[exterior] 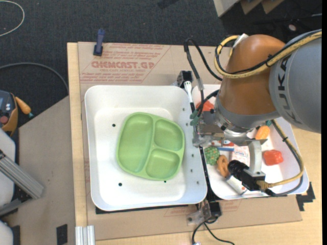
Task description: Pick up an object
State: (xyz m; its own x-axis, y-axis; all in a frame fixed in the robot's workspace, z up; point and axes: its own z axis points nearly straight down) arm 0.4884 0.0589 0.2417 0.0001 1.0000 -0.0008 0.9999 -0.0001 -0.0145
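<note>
My gripper (231, 146) hangs under the orange wrist band, low over the middle of the right bin (296, 185). The arm's bulk covers much of that bin. Around the gripper lie several small items: a green speckled piece (211, 152), a brown ring-shaped piece (223, 164), a red block (274, 157), an orange piece (262, 132) and a black-and-white cylinder (239, 181). A red-orange item (207, 106) peeks out at the bin's far left corner. I see nothing clearly held.
The left bin (102, 182) holds a light green divided plate (150, 146). Black cables (196, 70) run from the bench's back edge to the arm. A blue clip (99, 41) sits on the cardboard at the back left.
</note>
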